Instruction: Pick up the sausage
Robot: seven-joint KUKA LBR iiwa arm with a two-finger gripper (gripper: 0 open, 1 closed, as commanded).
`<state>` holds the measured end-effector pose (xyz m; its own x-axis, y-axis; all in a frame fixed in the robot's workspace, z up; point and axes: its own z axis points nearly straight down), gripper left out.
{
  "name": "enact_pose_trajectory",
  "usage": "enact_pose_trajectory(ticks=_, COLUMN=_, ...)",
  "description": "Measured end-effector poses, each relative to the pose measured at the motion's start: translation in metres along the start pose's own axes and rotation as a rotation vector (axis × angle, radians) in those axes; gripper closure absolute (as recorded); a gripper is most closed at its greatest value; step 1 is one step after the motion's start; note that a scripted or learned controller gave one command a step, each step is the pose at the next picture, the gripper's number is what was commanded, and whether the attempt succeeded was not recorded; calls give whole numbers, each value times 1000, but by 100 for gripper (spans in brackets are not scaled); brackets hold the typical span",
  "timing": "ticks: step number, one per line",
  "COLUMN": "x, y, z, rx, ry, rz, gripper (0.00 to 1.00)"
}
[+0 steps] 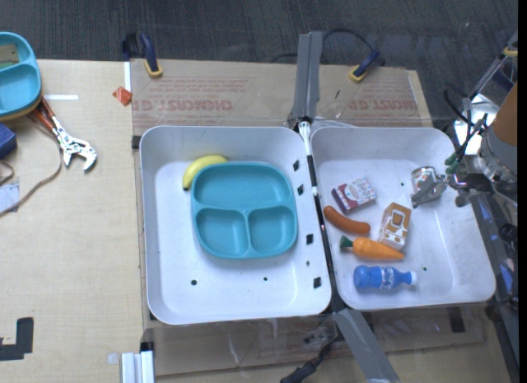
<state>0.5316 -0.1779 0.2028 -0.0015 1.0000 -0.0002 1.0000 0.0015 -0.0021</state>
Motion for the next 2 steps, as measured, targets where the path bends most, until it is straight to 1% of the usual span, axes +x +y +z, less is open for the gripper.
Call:
enact_pose_trajectory(ticks=1, x=52, y=18, z=111, rx=-2, ry=-1, rz=-130, gripper=0)
enact_pose_trajectory(ticks=2, x=79, y=24, z=111, rx=-2, ry=0, rz=-573, gripper=0)
